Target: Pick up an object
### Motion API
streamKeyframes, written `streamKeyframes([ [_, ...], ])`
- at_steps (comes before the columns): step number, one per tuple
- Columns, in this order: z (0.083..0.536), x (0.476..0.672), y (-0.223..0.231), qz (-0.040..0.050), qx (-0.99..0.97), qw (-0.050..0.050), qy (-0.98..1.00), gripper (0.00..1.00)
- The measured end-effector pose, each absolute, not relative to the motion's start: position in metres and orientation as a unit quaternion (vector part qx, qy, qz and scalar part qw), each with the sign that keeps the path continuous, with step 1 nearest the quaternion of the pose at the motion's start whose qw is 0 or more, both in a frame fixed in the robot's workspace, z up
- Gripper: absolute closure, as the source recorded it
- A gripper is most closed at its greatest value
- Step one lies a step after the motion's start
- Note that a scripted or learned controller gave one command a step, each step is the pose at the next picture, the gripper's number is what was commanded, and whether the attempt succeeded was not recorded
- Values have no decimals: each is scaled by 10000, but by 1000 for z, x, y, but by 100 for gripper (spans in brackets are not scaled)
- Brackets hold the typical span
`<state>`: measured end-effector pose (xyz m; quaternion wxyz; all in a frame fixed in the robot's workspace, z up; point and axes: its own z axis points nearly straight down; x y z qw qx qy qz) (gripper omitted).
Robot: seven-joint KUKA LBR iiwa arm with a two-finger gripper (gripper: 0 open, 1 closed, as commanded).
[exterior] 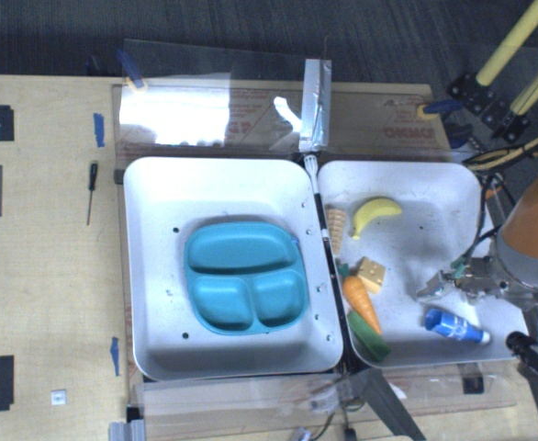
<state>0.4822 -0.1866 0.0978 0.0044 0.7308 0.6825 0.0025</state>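
Your pincer (pixel 437 286), whose open-or-closed state I cannot tell, hovers at the frame's right just above the blue-and-white plastic tube (pixel 454 326) in the right white bin (pixel 407 175); judging the approach step, descend next onto it.

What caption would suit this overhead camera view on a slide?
Robot gripper poised in the right bin above a blue tube, near banana and carrot; blue tray in left bin.
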Motion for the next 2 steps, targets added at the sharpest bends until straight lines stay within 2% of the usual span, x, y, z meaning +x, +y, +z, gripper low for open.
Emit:
streamKeyframes([
  [1, 108, 543, -160, 9, 6644, 11, 7474, 0],
  [2, 109, 533, -214, 52, 7277, -40, 6858, 0],
])
